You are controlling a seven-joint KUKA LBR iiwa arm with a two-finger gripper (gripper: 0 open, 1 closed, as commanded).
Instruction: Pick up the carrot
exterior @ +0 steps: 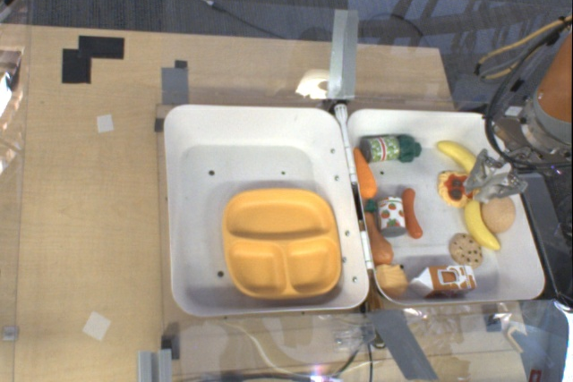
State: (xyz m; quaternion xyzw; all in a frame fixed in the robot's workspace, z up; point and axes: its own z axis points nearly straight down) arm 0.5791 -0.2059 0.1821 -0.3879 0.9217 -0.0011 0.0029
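Note:
The carrot [364,175] is orange and slim. It lies lengthwise against the left wall of the right bin [528,277], its thicker end pointing to the back. My gripper [489,178] hangs over the right side of that bin, well to the right of the carrot. It hovers by a small red and yellow toy food [452,185] and above a banana [482,225]. Nothing is visibly held in it.
The right bin is crowded: a green bottle [391,148], a second banana [455,155], a red sausage [412,213], a small printed carton [391,215], a cookie [465,248] and a brown carton [448,279]. A yellow divided tray [282,241] sits in the left bin [192,192].

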